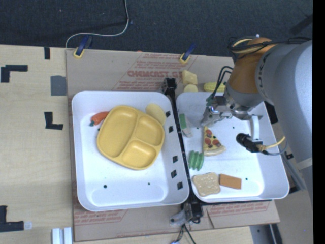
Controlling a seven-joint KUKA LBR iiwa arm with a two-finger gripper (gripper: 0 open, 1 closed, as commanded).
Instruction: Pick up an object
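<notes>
A grey robot arm with an orange band reaches in from the right over two shallow white plastic bins set side by side on a cardboard-covered bench. Its two-finger gripper hangs over the far part of the right bin, just beyond a toy pizza slice; nothing can be seen between its tips, and how wide they stand cannot be told from this slanted view.

The right bin holds the likely candidates for a pick, spread apart so each can be approached alone: the pizza slice near the middle, a green toy vegetable by the dividing wall, a toy slice of toast and an orange wedge of toy cheese at the near edge. The pizza slice, lying closest under the tool, looks the probable target.

In the left bin, a yellow divided plastic plate lies tilted, part-covering an orange toy carrot.
</notes>
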